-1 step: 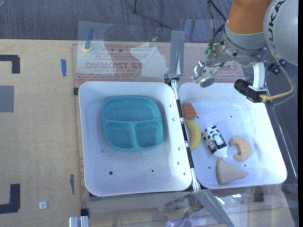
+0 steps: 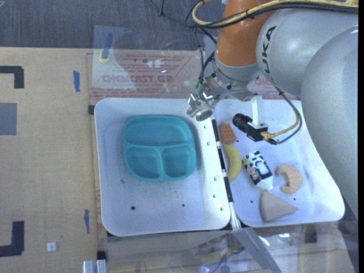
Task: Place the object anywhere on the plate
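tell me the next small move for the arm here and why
Probably shift the end effector right and down over the right bin. It sits at the divider's top end with nothing visible between its fingers, while the banana and other items lie in that bin and the teal plate in the left bin holds nothing.

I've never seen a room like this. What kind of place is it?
Probably a robot lab. A big grey arm reaches over two white bins on a bench marked with tape, with a teal plate and toy food like a banana.
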`<act>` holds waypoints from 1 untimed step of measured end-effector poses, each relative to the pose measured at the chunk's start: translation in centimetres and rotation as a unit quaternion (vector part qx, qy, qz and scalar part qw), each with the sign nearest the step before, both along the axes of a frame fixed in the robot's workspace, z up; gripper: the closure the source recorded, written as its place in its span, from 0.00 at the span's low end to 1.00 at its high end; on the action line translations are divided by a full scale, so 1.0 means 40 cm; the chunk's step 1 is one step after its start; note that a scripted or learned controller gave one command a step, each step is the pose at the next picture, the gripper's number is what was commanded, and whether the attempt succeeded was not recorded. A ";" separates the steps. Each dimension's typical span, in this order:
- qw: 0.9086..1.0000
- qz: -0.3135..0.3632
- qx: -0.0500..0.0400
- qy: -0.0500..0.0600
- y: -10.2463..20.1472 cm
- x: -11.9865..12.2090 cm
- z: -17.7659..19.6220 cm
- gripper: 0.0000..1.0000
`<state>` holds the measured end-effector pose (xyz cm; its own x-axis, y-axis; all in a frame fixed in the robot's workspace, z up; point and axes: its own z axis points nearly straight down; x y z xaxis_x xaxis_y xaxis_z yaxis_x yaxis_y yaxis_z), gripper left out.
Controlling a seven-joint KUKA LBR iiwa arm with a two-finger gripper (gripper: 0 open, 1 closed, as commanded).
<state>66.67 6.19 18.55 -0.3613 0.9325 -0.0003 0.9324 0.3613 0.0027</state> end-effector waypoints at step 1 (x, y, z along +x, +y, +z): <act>0.992 0.124 0.000 -0.001 0.217 -0.059 0.079 1.00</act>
